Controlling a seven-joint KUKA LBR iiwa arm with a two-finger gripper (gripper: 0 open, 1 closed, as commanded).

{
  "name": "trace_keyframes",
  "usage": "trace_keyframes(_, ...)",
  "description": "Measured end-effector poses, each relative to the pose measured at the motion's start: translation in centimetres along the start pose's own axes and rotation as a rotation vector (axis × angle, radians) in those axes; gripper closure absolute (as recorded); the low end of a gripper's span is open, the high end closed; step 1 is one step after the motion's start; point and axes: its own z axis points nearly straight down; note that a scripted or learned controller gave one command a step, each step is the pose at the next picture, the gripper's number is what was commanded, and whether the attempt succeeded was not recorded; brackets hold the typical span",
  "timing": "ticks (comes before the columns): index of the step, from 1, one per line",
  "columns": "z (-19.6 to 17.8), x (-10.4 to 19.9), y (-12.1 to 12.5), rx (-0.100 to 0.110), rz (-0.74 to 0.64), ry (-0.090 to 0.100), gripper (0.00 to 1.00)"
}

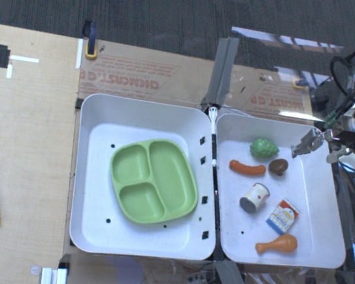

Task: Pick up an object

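Tool (319, 145) above right bin's (319, 258) far-right rim, open, 6 items left of it

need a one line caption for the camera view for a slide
Gripper open above right bin's far corner; bin holds six small items; green divided plate lies in left bin.

Grey arm with cabled wrist, beside the right bin (335, 214)

Above that bin's far right corner, the gripper (319, 145) shows thin metallic-grey fingers on a pale silvery wrist block; black cables loop above it, one green wire runs alongside, and an orange patch sits higher.
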Motion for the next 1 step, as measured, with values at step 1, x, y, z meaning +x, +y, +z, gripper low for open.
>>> trace_keyframes(1, 16.8, 1.73, -0.29, -0.004, -0.178, -0.001, 0.0)
